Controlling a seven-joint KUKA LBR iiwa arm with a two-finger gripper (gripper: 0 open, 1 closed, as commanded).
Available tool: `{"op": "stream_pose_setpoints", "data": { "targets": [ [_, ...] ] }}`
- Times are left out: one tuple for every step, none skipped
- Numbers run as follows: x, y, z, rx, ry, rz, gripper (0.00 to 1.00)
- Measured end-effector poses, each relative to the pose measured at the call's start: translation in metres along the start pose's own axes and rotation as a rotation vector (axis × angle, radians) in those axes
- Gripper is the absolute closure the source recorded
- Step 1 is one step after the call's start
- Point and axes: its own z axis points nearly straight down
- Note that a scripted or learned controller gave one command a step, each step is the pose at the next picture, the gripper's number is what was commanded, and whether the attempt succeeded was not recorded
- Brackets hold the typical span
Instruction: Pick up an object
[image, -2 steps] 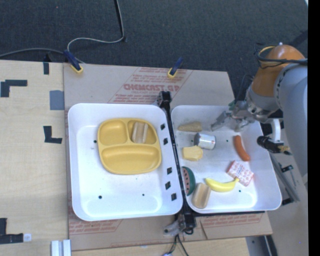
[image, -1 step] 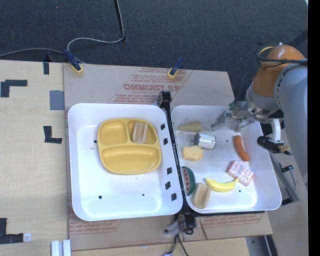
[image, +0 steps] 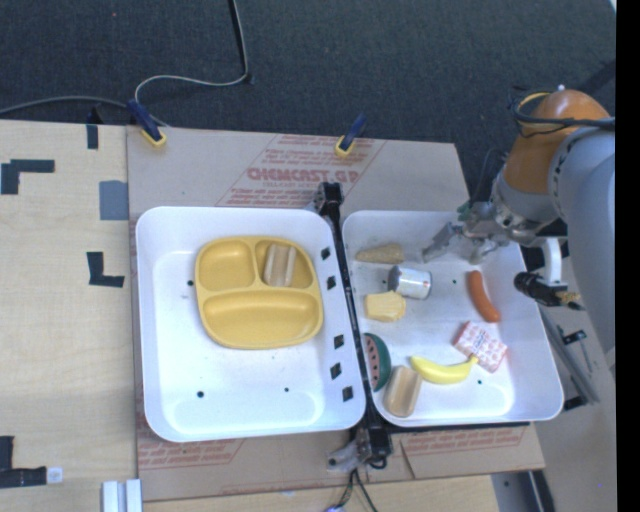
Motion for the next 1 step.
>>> {"op": "stream_pose_setpoints", "data": {
  "targets": [
    [-0.0018,0.0006,-0.0107,-0.008,-0.009,-0.001,1.00]
  ]
}}
